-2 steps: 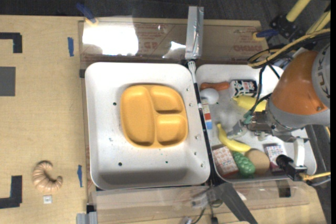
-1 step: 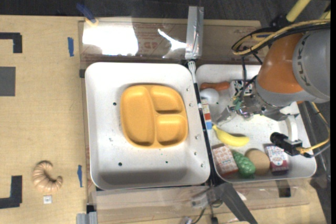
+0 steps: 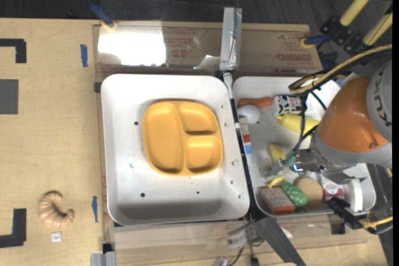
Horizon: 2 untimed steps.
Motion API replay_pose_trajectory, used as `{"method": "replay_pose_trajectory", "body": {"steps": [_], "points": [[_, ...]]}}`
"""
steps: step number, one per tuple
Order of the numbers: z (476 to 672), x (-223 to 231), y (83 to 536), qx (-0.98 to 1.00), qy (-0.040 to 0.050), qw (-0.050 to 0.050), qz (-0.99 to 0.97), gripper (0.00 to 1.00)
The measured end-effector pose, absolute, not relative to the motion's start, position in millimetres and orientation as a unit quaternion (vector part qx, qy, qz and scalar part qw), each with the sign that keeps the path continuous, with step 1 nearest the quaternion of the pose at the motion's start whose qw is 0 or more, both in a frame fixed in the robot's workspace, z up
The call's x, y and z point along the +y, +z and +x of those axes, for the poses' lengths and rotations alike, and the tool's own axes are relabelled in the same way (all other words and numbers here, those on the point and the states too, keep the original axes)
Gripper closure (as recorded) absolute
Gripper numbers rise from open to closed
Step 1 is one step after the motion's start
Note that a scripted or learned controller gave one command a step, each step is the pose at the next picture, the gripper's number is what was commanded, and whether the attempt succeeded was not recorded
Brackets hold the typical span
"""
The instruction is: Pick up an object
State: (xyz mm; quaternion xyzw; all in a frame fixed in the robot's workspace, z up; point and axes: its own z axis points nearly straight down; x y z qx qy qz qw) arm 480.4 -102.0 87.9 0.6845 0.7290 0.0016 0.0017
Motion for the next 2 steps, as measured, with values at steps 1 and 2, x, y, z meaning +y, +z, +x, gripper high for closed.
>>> {"method": "replay_pose_trajectory", "body": {"steps": [1,2], "points": [[482.7,-102,99,0.729,0.0034,0.005,0.685,1.0],[554.2,-40,185,0.648,0.001,0.0,0.762,1.0]]}}
